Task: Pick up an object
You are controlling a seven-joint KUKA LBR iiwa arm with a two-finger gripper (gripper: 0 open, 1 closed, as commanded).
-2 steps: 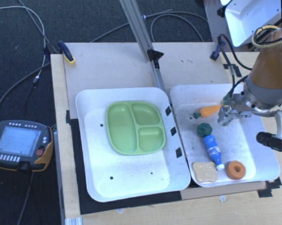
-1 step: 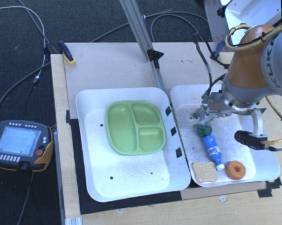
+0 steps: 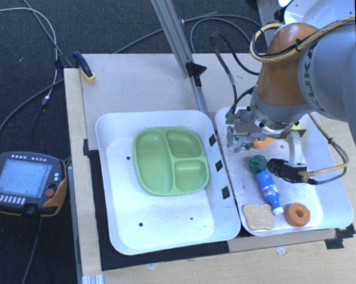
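The gripper [image 3: 244, 140] hangs low over the right bin [image 3: 340, 205]; whether its fingers are released or clenched, I cannot tell. An orange object [image 3: 260, 143] lies just beside it.

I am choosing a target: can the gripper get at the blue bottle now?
Probably yes. The blue bottle lies uncovered in the right bin, just below the gripper.

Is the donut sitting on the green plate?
No, the donut lies in the right bin, while the green plate is in the left bin.
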